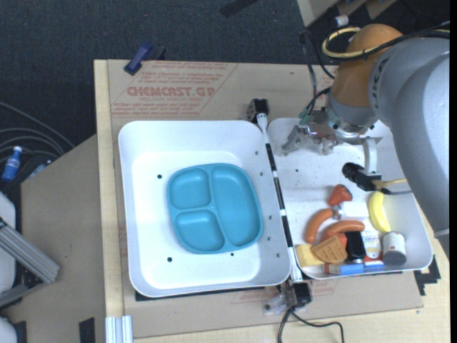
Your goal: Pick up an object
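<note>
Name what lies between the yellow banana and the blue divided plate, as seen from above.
In the camera view, between the banana and the blue plate lie two sausages, an orange-red piece and the bins' meeting rims.

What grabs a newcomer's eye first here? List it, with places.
The blue divided plate lies alone in the left bin. Toy foods crowd the right bin's near corner: a banana, sausages. The grey arm's gripper hangs over that bin's far end.
</note>
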Action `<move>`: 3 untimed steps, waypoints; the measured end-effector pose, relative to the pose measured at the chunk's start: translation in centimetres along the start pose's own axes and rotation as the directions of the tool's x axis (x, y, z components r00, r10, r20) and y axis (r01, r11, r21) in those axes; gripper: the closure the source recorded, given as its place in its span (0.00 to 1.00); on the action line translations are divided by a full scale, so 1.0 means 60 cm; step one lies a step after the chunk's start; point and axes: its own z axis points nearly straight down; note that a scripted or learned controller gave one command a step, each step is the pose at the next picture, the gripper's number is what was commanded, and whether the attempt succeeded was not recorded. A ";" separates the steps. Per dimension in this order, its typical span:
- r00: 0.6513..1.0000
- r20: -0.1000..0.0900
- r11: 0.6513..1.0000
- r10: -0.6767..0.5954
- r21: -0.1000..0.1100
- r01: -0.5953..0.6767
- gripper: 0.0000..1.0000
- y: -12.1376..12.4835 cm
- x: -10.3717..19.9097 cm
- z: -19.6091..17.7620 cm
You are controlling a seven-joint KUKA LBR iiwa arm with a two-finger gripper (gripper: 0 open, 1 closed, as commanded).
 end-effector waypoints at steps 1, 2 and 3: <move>1.000 0.001 1.000 0.000 0.000 0.000 0.00 0.001 0.000 0.000; 1.000 -0.001 1.000 0.002 0.003 -0.002 0.00 -0.092 -0.011 0.001; 1.000 0.000 1.000 0.000 0.000 0.000 0.00 0.001 -0.018 0.000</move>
